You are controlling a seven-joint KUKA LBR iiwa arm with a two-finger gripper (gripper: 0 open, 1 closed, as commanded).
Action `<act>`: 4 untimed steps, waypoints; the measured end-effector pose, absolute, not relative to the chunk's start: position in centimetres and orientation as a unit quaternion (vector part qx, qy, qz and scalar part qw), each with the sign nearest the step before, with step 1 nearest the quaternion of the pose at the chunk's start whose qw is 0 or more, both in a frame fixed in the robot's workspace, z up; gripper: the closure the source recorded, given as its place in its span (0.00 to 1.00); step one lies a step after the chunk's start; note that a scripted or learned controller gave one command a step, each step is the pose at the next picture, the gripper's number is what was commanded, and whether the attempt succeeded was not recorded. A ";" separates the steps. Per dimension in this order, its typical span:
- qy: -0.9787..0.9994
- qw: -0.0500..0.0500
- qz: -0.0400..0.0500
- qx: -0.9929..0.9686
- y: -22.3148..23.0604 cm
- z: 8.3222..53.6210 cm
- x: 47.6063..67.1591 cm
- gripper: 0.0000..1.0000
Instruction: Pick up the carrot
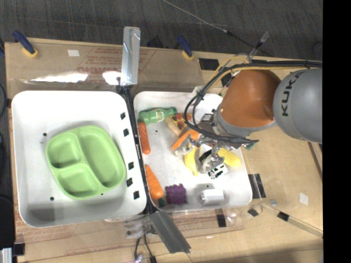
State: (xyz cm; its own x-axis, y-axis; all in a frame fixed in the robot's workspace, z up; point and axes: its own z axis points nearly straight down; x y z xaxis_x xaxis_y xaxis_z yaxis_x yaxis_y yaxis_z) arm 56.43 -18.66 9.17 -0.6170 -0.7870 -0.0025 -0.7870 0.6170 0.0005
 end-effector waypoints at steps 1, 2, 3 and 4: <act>0.915 0.000 0.001 -0.403 -19.3 9.3 60.3 0.00; 0.873 0.004 0.006 -0.487 -19.7 9.4 60.8 0.00; 0.872 0.004 0.002 -0.490 -19.9 10.5 61.0 1.00; 0.872 0.005 0.003 -0.490 -19.8 10.5 61.0 0.00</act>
